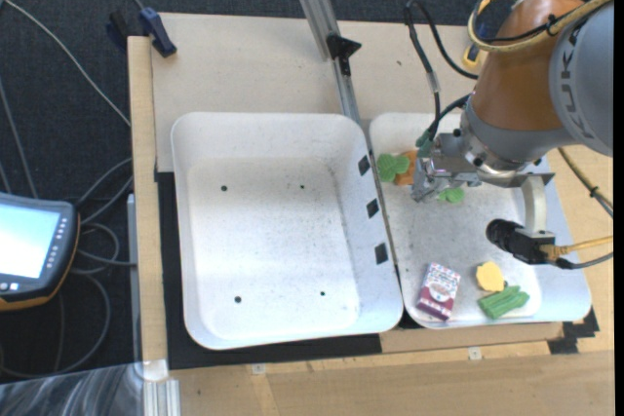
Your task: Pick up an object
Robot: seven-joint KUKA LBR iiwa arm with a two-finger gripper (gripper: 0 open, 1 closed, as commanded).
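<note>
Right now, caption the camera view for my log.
Claw low in right bin by green pieces; pink packet near front.

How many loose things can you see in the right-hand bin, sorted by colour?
Green: 3: a piece left of the gripper, a bit just under it, one at the near edge.
Yellow: 1.
Orange: 1, partly hidden.
Purple-and-white packet: 1.
Total: 6.

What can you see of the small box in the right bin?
The box is small and rectangular, apparently printed card, purple-maroon at the edges with a white and pink panel on top. It lies flat, slightly askew, at the near edge of the right bin, beside its left wall. A yellow piece and a green one lie to its right, apart from it. Nothing grips it.
</note>
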